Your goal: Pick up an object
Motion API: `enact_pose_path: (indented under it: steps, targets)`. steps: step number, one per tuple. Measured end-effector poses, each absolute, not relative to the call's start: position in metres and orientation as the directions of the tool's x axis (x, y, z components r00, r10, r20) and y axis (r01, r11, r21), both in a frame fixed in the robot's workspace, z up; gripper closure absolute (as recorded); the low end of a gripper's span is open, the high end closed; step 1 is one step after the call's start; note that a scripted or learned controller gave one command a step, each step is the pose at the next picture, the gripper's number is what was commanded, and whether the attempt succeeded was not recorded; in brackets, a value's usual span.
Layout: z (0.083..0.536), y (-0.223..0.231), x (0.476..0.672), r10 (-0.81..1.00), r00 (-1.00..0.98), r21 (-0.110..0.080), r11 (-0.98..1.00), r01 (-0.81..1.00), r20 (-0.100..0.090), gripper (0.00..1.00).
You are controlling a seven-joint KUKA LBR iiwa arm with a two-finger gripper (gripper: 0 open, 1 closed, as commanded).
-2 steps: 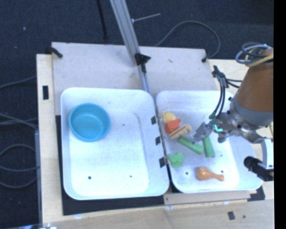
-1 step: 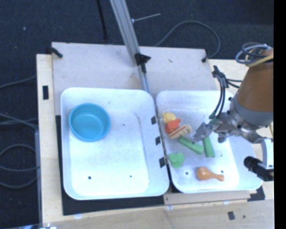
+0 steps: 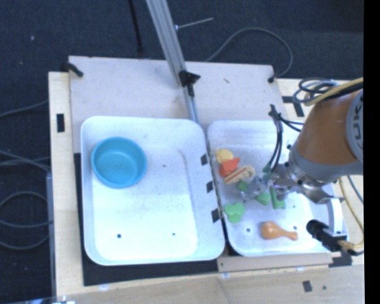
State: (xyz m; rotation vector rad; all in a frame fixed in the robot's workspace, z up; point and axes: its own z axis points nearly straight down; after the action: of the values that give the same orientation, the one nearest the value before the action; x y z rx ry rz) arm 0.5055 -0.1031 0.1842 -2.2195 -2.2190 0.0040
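White bins: two shallow trays side by side on the desk; I'll use the right bin (image 3: 253, 135) as the landmark for everything else.
Left bin (image 3: 145, 233): touches the right bin's left edge, holds a blue bowl (image 3: 119, 162) up in its far-left corner, well apart from the right bin.
Desk (image 3: 177, 81): pale wood-looking board, a bare strip of it showing behind the right bin, black clips at its far corners.
Floor (image 3: 38, 24): dark carpet all around, with thin cables looping over it left of and behind the desk.
Metal pole (image 3: 168, 33): slanted aluminium bar coming down to the seam just behind the right bin's left corner.
Arm (image 3: 329, 138): grey with a big orange band, hanging over the right bin's right half.
Gripper (image 3: 270, 185): low over the middle of the right bin, right among the toys; honestly can't tell how its fingers stand, too blurry and cluttered.
Toys in the right bin: yellow piece (image 3: 224, 154) and red-orange piece (image 3: 229, 167) near its left wall, a tan stick-like thing (image 3: 240, 173) just beside them, green bits (image 3: 263, 198) next to the gripper, a green blob (image 3: 234, 212) toward the near-left, and an orange drumstick-shaped toy (image 3: 277, 232) near its front edge.
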Motion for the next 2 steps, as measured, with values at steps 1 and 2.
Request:
enact_pose_path:
  steps: [1,2]
  targets:
    - [0.13,-0.104,0.495,1.0,0.001,-0.004,-0.001,1.0,0.001,0.0]
    - [0.101,-0.105,0.495,1.0,0.001,0.002,-0.001,1.0,-0.001,0.0]
